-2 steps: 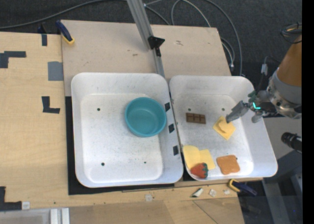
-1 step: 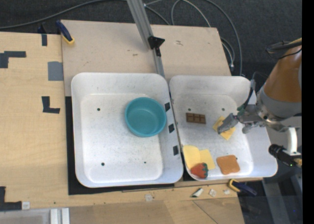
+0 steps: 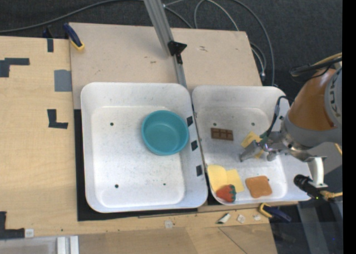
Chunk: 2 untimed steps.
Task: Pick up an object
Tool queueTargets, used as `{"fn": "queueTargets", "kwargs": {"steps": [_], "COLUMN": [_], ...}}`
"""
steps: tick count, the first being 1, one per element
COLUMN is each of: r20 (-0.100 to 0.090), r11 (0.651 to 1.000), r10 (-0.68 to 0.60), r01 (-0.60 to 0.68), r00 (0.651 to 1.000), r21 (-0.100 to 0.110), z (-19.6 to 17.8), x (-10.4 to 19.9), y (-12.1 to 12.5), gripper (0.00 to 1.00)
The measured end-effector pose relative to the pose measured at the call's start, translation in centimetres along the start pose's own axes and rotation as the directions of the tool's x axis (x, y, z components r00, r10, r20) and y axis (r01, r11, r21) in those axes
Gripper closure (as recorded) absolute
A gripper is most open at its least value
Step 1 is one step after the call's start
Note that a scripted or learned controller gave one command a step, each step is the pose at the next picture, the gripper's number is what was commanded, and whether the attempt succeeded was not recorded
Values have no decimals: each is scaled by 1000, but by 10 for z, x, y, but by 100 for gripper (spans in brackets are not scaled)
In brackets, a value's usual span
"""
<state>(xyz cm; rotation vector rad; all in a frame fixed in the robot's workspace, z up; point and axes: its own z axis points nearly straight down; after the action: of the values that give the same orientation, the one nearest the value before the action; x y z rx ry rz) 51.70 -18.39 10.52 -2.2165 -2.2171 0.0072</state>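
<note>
1. My gripper (image 3: 255, 152) hangs low in the right bin (image 3: 238, 98); I cannot tell how far it is open, or whether it grips anything.
2. A small yellow piece (image 3: 251, 138) sits right against it, the likeliest thing to take.
3. Risk, as I judge it: closing off-centre could push that piece aside, and the bin's right wall is close to my wrist.
4. Further out: one brown chocolate bar (image 3: 222, 134), one yellow slice (image 3: 223, 177), one strawberry (image 3: 226, 193), one orange toast-like square (image 3: 258, 186).
5. The left bin (image 3: 105, 147) holds one teal bowl (image 3: 164, 132). Two bins in all.
</note>
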Motion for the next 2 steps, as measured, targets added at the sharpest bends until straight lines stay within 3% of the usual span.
{"fn": "queueTargets", "kwargs": {"steps": [1,2], "r20": [3,1], "r11": [1000,1000], "r10": [-1,-2], "r01": [1,2], "r00": [1000,1000], "r21": [-7,-7], "z": [16,5], "x": [0,1], "y": [0,1], "gripper": [0,100]}}
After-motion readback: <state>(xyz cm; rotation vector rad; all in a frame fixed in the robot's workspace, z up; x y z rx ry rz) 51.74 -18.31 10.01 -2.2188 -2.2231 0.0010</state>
